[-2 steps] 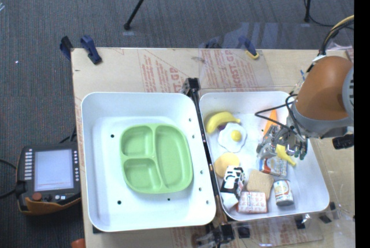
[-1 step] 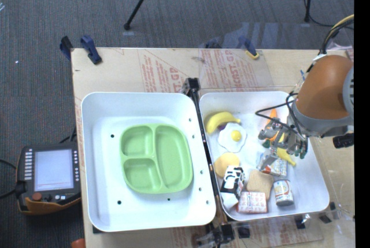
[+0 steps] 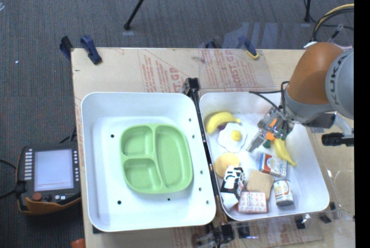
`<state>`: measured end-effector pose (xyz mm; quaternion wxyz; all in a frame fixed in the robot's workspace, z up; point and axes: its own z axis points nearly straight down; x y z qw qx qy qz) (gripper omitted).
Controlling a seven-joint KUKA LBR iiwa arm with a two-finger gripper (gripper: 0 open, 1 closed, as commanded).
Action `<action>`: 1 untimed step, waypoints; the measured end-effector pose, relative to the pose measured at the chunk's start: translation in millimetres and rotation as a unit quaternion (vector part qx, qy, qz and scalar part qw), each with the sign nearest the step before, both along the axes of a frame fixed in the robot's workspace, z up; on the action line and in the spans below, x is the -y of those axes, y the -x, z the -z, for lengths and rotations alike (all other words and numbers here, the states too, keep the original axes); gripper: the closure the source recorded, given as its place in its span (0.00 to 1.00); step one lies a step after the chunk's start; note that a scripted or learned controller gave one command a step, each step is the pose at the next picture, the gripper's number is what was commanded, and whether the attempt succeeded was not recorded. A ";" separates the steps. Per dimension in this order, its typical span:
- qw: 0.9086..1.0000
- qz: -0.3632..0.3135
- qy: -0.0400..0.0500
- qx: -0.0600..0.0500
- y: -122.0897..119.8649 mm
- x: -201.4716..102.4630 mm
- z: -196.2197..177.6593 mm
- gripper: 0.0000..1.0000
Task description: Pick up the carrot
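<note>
The claw sits low in the right bin near its centre, over a small orange piece that looks like the carrot. Whether it is clenched or released I cannot tell. By my judgement the lift is not yet done.

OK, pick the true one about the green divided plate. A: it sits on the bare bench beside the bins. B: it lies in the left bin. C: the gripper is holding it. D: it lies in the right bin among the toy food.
B: the green divided plate lies alone in the left bin, apart from the gripper over the right bin.
</note>
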<state>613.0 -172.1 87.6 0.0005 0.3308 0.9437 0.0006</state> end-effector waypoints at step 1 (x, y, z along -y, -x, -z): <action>1.000 -0.003 0.000 0.001 -1.8 -1.4 -10.9 1.00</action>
